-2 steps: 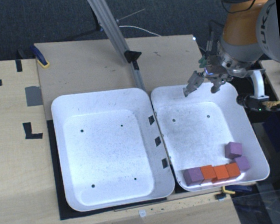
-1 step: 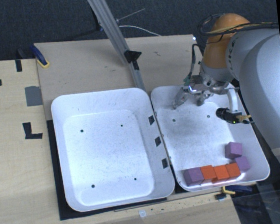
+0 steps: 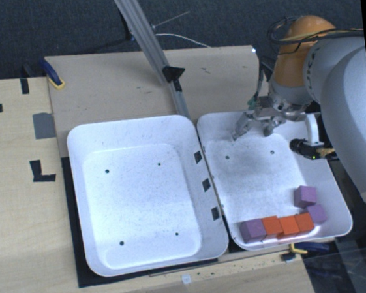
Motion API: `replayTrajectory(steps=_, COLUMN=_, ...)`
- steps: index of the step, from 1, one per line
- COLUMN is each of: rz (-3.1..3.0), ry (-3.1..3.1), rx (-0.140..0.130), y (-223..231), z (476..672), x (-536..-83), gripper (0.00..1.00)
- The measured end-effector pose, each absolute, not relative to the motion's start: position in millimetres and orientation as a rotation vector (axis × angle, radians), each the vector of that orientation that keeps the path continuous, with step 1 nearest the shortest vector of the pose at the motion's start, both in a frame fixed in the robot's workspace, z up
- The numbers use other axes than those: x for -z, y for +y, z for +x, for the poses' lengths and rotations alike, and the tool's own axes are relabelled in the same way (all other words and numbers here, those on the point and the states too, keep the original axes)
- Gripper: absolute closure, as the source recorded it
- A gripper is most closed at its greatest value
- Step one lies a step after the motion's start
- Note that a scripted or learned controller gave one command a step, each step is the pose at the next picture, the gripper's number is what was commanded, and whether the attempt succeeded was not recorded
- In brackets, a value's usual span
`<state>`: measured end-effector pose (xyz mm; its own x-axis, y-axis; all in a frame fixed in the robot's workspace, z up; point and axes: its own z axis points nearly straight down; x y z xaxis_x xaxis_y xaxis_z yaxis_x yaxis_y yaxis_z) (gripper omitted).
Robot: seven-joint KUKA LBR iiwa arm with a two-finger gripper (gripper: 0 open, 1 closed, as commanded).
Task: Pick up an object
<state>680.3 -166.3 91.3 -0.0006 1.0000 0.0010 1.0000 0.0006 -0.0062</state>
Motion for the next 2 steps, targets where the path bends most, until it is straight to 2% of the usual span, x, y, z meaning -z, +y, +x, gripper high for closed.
replayTrajectory(steps=1, rz=-2.216, ry=-2.232, rx=0.010, y=-97.9, z=658.8, x=-180.3, gripper=0.00)
replayTrajectory(steps=2, rz=-2.217, ry=-2.229, rx=0.005, y=-64.8, z=672.4, x=-213.5, gripper=0.00)
